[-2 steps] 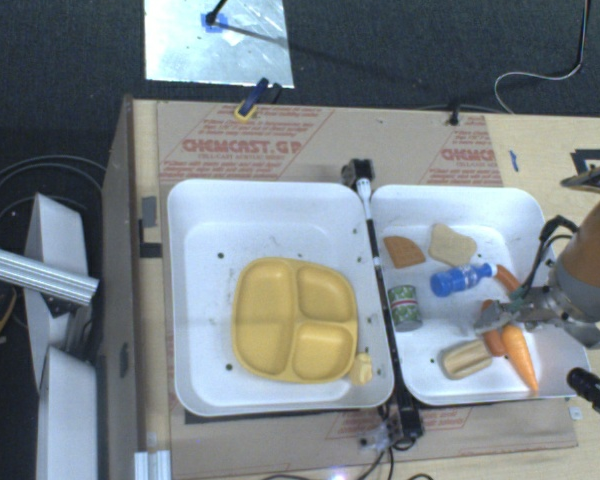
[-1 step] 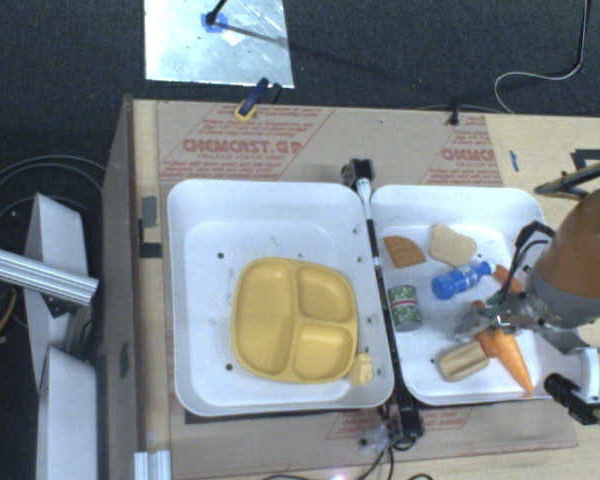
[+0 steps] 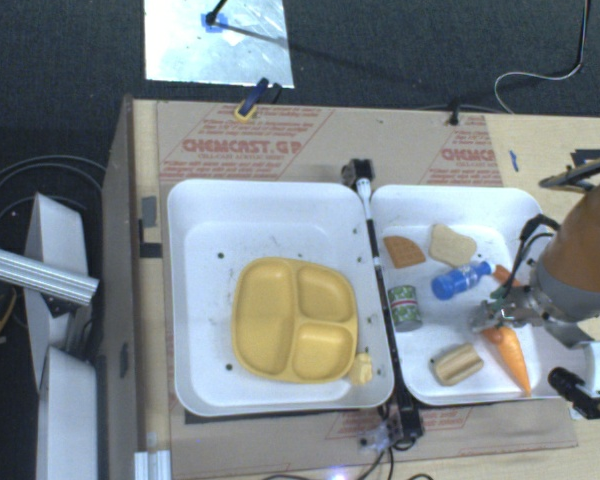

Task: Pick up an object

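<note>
From the camera above the bench there are two white bins side by side, and the divider where they meet is taken here as the landmark. To the left of the divider is the left bin [image 3: 195,268], and it holds one yellow tray [image 3: 295,318] with three compartments; one small pale yellow piece [image 3: 361,370] lies just beside the tray's corner, close to the divider. To the right of the divider is the right bin [image 3: 450,203] with six loose things in it. Nearest to the divider is one small green can [image 3: 405,306], standing just beside it. Above the can, also near the divider, lies one brown wedge-shaped piece [image 3: 404,251]. Farther right there is one beige block [image 3: 451,244], and below it one blue bottle [image 3: 459,279] lying on its side. Lower in this bin one tan cylinder [image 3: 456,364] lies near the front wall. Farthest from the divider is one orange carrot [image 3: 511,356], with its point towards the front edge. One grey and orange arm comes in from the right, and its gripper [image 3: 496,315] is just at the top end of the carrot, touching or nearly so. I cannot tell whether anything is pinched there.
</note>
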You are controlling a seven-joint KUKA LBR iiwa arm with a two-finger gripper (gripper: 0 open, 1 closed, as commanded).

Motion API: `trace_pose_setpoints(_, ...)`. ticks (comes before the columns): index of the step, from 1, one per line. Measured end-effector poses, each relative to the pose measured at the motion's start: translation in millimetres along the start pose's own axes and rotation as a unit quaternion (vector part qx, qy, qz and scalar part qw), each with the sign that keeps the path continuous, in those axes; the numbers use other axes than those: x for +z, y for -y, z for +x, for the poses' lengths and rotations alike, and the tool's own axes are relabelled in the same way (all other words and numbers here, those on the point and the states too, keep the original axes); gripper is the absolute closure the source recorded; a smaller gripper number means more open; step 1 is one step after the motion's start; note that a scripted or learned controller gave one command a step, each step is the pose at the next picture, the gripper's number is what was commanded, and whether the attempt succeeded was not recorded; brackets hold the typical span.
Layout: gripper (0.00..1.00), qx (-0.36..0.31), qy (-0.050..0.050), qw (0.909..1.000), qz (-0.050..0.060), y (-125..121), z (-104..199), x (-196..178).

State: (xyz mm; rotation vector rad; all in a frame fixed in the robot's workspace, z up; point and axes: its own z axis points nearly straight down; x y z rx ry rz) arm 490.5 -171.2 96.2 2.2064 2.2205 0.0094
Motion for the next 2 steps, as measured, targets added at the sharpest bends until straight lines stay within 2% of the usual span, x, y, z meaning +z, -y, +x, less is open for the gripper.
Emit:
trace_pose_setpoints(1, 1.00, 0.001, -0.002, 1.0000, 0.005, 2.1, 48.9, -51.6)
trace_pose_setpoints(2, 1.00, 0.001, -0.002, 1.0000, 0.005, -13.1, 122.1, -88.5)
